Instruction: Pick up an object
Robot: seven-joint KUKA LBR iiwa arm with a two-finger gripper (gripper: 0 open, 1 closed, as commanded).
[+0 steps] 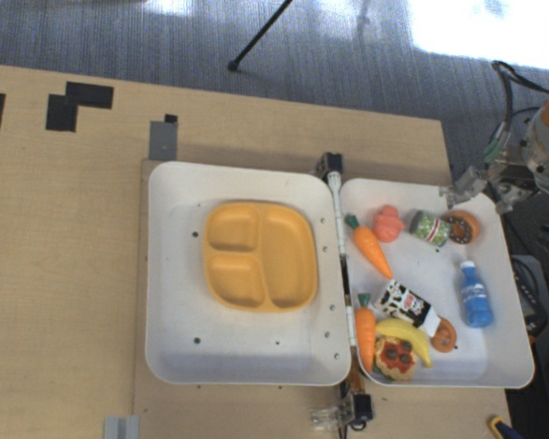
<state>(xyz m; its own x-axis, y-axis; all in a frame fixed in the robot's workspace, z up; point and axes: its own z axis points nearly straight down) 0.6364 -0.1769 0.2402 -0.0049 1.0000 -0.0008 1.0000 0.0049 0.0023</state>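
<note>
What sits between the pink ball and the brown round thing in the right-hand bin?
In the camera view, a small green-labelled jar lies on its side between the pink ball and the brown round piece.

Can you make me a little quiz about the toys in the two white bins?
1. True or false: the yellow tray lies in the left bin.
2. Which toy lies nearest the gripper? A) the blue bottle B) the green can C) the banana
3. How many carrots are in the right bin?

Key: 1. True. 2. B, the green can, close to the bin's far rim where the gripper hangs. 3. Two: one carrot beside the pink ball, another carrot beside the banana.
</note>
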